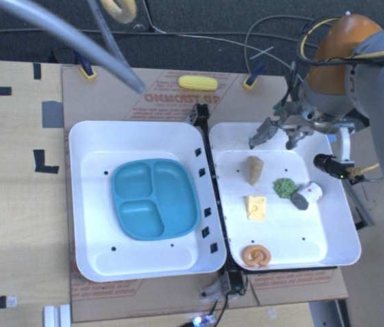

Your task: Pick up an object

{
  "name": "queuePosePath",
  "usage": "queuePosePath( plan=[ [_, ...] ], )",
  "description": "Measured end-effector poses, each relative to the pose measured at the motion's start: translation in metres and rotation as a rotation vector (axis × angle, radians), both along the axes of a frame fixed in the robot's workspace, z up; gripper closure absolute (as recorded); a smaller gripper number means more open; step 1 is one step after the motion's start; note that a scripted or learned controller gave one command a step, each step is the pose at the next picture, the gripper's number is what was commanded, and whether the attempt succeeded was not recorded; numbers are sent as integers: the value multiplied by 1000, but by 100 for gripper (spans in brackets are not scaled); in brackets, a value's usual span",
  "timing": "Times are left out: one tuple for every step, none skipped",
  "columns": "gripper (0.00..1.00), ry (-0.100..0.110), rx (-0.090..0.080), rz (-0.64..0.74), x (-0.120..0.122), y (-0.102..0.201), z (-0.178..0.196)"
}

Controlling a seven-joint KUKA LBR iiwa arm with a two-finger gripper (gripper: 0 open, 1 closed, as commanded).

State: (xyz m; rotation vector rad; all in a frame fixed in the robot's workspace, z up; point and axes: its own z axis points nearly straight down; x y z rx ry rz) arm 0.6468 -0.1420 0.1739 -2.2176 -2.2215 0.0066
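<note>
My gripper (pixel 277 137) hangs over the back edge of the right bin (pixel 335 247), its two dark fingers spread apart with nothing between them. In that bin lie a tan wedge (pixel 254 169), a yellow cheese block (pixel 256 207), a green broccoli piece (pixel 285 187), a grey and white object (pixel 306 196) and a brown pretzel (pixel 256 255). The tan wedge sits just in front of and slightly left of the gripper. The orange band of the arm (pixel 338 53) rises behind it.
The left bin (pixel 90 148) holds a blue divided plate (pixel 156 197). A yellow banana-shaped toy (pixel 197 82) lies on the cardboard behind the bins. A black divider (pixel 209 176) runs between the bins. Cables loop near the arm at the right.
</note>
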Motion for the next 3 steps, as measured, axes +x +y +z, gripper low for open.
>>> queuePosePath(
  plan=[
    [0,4,1,0,-6,4,-64],
    [100,-3,1,2,-4,4,-50],
    [100,-7,1,-1,-4,3,-8]
  ],
)
